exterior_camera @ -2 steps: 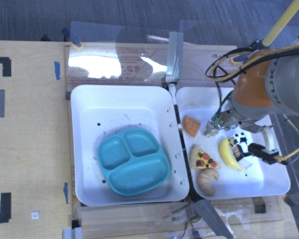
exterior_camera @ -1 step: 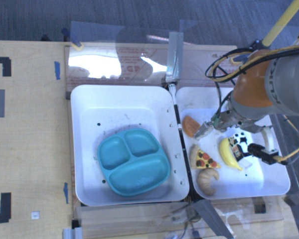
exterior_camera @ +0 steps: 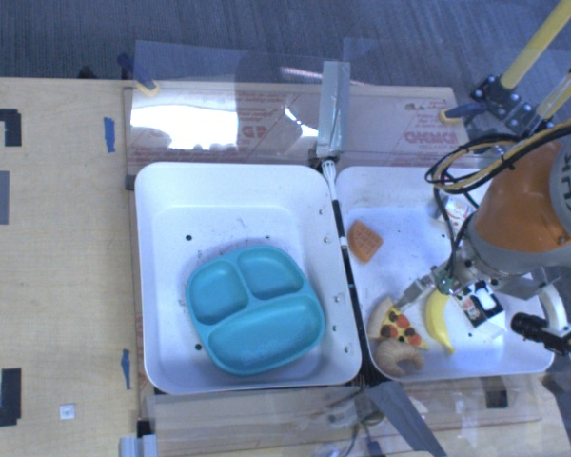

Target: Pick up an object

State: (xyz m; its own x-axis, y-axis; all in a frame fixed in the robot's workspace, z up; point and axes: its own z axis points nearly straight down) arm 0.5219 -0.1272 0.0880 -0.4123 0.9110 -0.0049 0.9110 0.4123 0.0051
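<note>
My claw (exterior_camera: pixel 444 284) hangs just above the curved yellow toy banana (exterior_camera: pixel 439 320); finger state indeterminate. Banana's long axis runs near-to-far, tip pointing toward the near rim of the right white bin (exterior_camera: pixel 514 362).

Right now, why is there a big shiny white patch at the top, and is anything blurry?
In the camera view, the shiny patch is glare from overhead light on the clear plastic sheet behind the left white bin. The blue divided plastic plate looks sharp, with a soft shadow beside it. The small yellow toy banana is sharp too, while the orange band of the arm looks soft.
</note>
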